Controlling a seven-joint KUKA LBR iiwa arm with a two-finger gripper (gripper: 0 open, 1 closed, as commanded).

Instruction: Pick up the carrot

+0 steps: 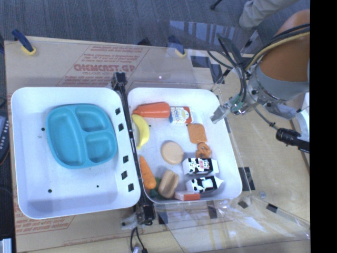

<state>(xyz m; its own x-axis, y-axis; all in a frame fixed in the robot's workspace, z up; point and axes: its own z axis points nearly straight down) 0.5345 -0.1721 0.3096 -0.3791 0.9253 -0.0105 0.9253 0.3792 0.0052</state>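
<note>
The bench carries two shallow white bins. The left bin contains a blue divided tray. The right bin contains the carrot, which lies along the left wall at 7 o'clock from bin centre, just beside a bread roll. A banana lies at 10 o'clock and an orange-red sausage-shaped item at 11 o'clock, next to a small carton. A round tan cookie sits at centre. Two cow-print cartons occupy 5 o'clock. The tool hovers over the right rim at 2 o'clock, well apart from the carrot; its opening state cannot be determined.
</note>
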